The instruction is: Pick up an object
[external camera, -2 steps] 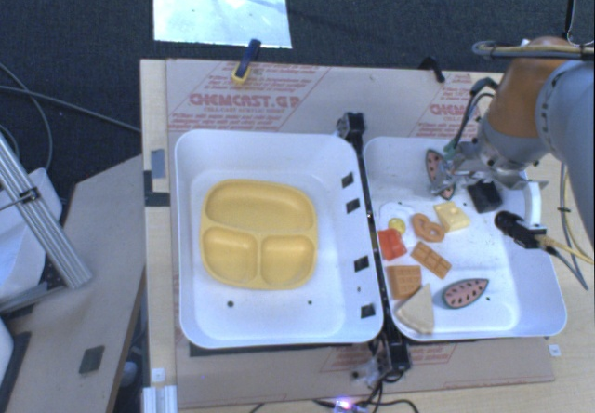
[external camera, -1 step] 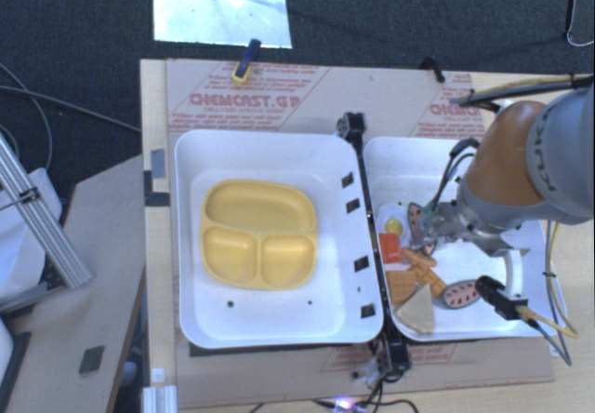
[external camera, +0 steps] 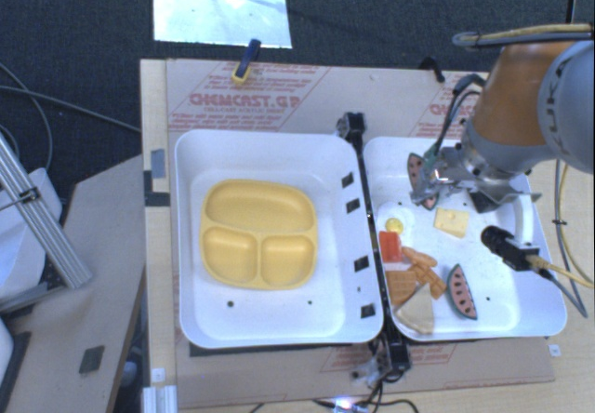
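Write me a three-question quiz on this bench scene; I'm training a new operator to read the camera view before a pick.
1. True or false: the yellow divided tray lies in the right bin.
2. Which item lies nearest the gripper?
A. watermelon slice
B. cheese square
C. bread slice
3. Fill in: the toy food lies in the ____ bin.

Key
1. False; it lies in the left bin.
2. B
3. right
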`<state>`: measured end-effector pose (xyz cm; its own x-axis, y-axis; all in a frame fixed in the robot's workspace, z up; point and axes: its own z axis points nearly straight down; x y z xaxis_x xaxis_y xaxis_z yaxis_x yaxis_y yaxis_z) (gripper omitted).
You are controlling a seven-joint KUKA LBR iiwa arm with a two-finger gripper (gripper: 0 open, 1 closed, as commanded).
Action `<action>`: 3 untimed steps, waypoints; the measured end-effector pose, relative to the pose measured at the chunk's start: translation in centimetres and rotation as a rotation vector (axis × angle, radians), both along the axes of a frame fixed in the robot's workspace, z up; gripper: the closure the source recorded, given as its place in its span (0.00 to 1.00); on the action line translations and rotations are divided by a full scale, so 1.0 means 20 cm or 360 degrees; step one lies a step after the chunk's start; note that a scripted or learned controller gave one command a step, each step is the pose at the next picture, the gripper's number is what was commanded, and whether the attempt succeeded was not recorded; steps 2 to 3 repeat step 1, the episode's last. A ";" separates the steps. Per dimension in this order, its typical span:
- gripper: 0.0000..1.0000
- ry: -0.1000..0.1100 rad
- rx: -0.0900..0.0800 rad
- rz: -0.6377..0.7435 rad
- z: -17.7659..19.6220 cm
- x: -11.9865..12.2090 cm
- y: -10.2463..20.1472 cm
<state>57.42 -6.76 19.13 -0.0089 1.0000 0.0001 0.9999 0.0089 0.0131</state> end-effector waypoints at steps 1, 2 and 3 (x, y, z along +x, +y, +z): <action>1.00 0.0006 0.0001 0.0000 0.33 0.04 0.17; 1.00 0.0006 0.0001 0.0000 0.33 0.04 0.17; 1.00 0.0006 0.0001 0.0000 0.33 0.04 0.17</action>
